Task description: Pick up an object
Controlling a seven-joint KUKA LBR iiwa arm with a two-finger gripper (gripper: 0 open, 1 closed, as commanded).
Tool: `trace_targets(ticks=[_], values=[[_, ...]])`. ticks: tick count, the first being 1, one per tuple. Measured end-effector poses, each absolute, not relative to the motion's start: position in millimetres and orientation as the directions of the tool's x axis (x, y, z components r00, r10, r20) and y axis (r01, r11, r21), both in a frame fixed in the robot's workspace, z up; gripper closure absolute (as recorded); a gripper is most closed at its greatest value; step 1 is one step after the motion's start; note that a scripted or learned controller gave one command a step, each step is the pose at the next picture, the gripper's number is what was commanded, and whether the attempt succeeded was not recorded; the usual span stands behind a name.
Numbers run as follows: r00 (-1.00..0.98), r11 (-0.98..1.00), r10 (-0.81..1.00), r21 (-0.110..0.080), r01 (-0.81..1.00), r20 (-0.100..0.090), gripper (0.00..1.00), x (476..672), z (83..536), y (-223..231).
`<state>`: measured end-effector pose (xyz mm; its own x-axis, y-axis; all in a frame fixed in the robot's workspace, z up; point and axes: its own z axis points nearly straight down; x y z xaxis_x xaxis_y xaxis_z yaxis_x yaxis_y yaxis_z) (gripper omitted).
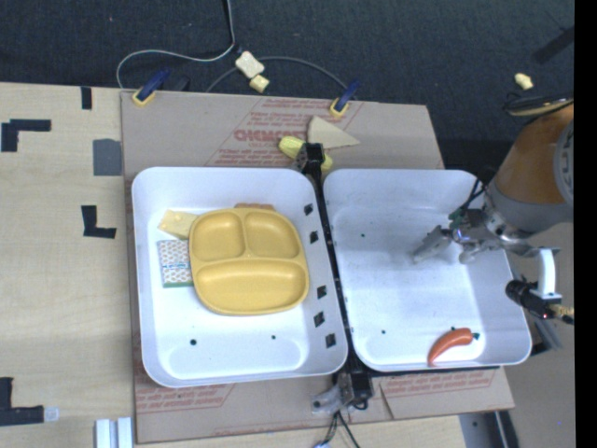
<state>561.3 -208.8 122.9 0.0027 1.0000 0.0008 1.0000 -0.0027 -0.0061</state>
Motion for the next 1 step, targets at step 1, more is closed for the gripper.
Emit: trace_targets(ticks=[1], values=[[-0.008, 0.008, 1.000, 0.004, 1.000, -0.002, 0.00, 608.5, 85.1, -118.7]])
